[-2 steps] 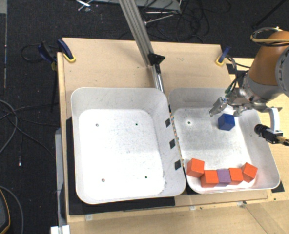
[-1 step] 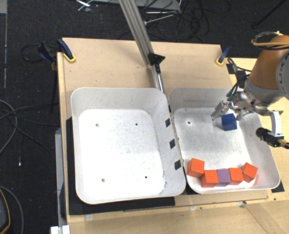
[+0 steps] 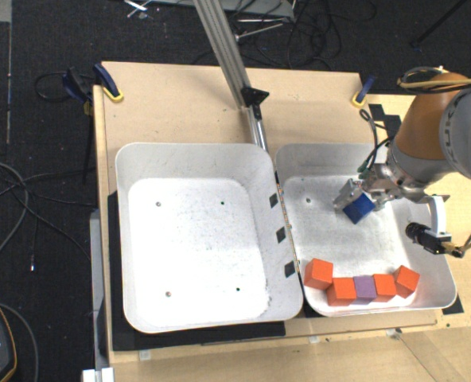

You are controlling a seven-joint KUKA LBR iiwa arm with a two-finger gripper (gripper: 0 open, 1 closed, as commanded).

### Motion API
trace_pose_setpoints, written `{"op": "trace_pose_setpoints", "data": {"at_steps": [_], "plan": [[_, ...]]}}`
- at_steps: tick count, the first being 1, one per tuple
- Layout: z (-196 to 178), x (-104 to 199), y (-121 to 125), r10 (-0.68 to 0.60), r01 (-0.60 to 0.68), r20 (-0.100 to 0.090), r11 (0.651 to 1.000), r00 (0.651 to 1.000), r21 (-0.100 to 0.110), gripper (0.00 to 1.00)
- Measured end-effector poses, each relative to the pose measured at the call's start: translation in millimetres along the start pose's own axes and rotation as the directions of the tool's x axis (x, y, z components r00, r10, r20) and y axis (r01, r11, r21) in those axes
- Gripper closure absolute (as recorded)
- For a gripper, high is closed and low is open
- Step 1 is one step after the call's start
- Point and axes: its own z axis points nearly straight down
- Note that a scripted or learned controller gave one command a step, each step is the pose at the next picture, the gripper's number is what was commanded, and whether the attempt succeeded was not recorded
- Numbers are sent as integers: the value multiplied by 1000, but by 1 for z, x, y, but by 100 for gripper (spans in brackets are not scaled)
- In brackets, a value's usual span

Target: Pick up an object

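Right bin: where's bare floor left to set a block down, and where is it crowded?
Right bin: bare floor lies between the blue block at the gripper and the row along the near wall, and beside the divider. Crowded along the near wall: four orange blocks and a purple block. The left bin floor looks bare throughout.

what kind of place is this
Most likely a robotics lab test bench. A grey and orange arm reaches over two white bins on a clamped wooden board, with coloured blocks in one bin and loose cables on the floor.
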Motion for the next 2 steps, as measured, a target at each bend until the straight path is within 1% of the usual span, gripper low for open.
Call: {"op": "trace_pose_setpoints", "data": {"at_steps": [1,2], "plan": [[-83,-26,-13,2,-2,4,1000,1000,-10,0],[4,12,0,-7,7,-2,1000,1000,1,0]]}}
